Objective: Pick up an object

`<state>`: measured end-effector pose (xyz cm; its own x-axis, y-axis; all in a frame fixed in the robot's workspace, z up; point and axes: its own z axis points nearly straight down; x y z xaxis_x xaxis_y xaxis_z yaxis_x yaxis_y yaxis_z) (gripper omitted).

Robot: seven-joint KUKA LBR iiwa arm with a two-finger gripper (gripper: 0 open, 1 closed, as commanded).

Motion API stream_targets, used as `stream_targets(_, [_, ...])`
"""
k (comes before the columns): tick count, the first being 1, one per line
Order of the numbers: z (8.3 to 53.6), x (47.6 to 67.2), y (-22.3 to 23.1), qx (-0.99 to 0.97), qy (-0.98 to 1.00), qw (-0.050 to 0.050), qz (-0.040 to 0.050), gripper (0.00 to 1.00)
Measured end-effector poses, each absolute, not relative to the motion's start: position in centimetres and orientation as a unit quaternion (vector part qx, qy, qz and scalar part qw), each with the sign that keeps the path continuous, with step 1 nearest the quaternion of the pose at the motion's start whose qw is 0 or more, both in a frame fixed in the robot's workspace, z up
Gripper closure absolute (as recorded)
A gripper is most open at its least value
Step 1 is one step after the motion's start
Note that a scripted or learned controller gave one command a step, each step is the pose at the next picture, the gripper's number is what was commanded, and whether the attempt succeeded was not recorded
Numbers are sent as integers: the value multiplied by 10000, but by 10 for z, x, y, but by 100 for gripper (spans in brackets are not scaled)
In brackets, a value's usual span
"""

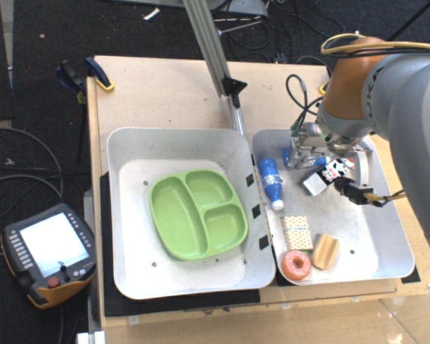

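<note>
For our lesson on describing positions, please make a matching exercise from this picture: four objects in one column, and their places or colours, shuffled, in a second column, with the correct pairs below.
Objects:
1. green divided plate
2. blue bottle
3. pink doughnut
4. checked wafer

Descriptions:
A. at the right bin's near edge, beside a tan bread roll
B. alone in the left bin
C. along the right bin's left wall, white cap toward the camera
D. between the bottle and the doughnut

Pairs: 1-B, 2-C, 3-A, 4-D
</note>
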<state>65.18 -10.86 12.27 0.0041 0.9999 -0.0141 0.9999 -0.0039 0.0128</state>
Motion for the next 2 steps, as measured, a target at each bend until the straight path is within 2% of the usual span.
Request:
stream_targets(1, [181, 644, -107, 7073, 7069, 20, 19, 100])
stream_targets(2, [244, 642, -111, 7066, 7076, 33, 21, 100])
